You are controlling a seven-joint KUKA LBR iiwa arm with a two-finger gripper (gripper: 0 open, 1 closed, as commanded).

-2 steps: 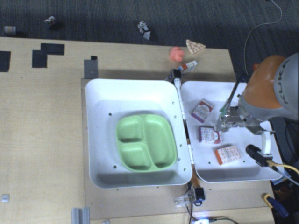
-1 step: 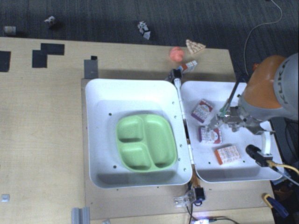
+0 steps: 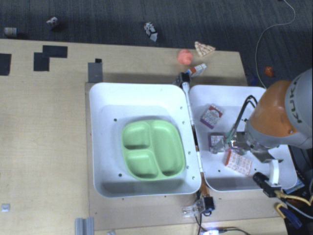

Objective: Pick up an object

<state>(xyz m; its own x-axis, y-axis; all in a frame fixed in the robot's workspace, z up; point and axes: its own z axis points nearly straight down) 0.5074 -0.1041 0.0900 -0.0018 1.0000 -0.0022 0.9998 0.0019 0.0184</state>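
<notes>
So the left bin (image 3: 100, 131) holds a smooth, glossy green plate (image 3: 152, 149) with three rounded compartments. Right bin (image 3: 205, 177) has the small stuff: a crinkly purple-and-white packet (image 3: 211, 116), a greyish square packet (image 3: 216, 141), and a flat red-and-white printed packet (image 3: 238, 162). The gripper (image 3: 234, 142) sits low between those last two, arm (image 3: 279, 116) hunched over it. Can't tell how the jaws stand from up here.

glossy white plastic bins (image 3: 105, 131), smooth green plastic tray (image 3: 152, 148), matt pale wood bench (image 3: 44, 146), crinkled packets (image 3: 211, 116)
</notes>
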